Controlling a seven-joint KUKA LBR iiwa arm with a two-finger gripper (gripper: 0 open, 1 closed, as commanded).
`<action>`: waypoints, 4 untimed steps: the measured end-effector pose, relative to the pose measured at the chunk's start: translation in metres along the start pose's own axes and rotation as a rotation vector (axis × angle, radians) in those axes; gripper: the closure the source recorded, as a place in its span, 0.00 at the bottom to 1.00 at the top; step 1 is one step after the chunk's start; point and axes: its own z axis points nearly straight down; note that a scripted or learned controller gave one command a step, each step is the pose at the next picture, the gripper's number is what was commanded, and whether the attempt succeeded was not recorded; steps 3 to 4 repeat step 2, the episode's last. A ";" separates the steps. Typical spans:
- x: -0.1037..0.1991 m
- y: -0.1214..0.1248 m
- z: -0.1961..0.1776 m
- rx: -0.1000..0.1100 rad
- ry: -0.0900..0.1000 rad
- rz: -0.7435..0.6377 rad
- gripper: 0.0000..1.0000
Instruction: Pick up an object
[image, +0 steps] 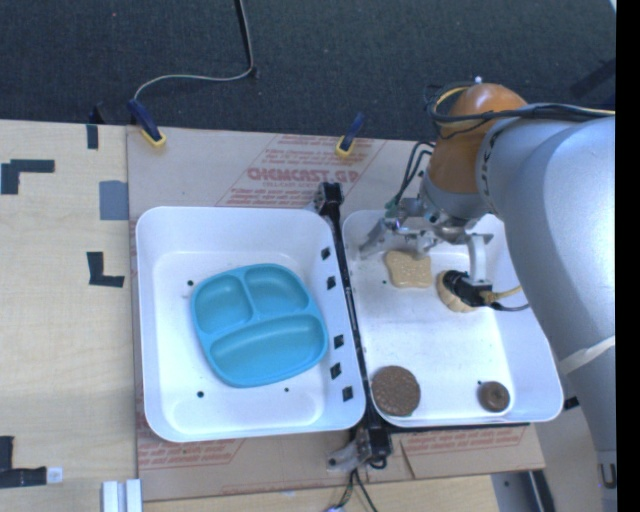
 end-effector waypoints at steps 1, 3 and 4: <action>-0.010 0.000 0.000 0.001 0.005 -0.002 0.00; -0.011 0.000 -0.010 0.000 0.002 -0.003 1.00; -0.011 0.000 -0.010 0.000 0.002 -0.003 1.00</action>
